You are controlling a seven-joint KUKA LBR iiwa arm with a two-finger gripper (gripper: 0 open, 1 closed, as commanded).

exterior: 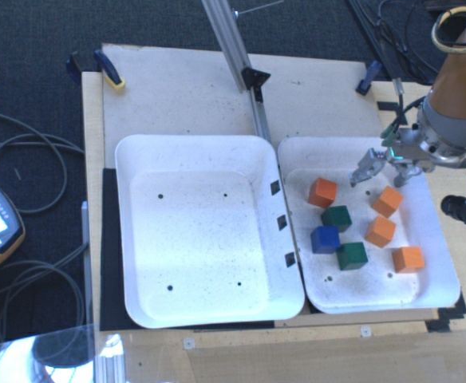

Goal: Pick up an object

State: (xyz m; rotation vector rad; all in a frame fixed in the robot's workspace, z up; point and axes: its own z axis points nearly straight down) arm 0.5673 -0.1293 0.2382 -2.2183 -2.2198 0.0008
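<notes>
Nothing is picked up yet. The jaws (385, 168) hang apart over the blocks (353, 223), holding nothing.

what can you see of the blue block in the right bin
The blue block is a small cube with a matte, solid-coloured surface, resting on the floor of the right bin near its middle. It sits slightly turned relative to the bin's walls. A green block sits right at its upper right corner and another green block at its lower right; whether they touch is unclear.
</notes>
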